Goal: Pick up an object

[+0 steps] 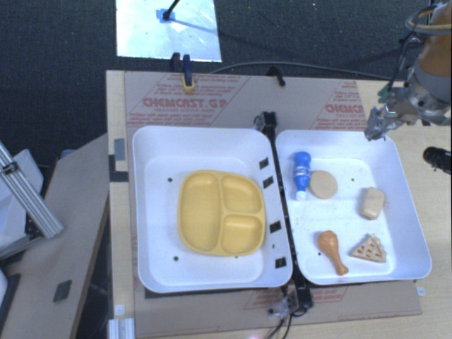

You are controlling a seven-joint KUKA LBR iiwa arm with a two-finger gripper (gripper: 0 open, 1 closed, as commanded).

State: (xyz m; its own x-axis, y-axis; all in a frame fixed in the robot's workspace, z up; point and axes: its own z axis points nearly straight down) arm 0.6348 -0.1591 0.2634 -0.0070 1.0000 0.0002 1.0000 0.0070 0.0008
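The right white bin [409, 210] holds several toy foods: a blue bottle [301, 171], a round tan cookie [323, 184], a pale bread piece [372, 203], a brown drumstick [332, 250] and a waffle-like wedge [369, 249]. My gripper [379, 124] hangs over the bin's far right corner, above and right of the foods, touching none of them. Nothing shows between its fingertips.
The left white bin [152, 189] holds a yellow divided plate [220, 212]. A black clip rail [274, 182] runs between the two bins. A blue and yellow clamp [186, 73] sits at the bench's far edge. A metal bar [28, 196] leans at the left.
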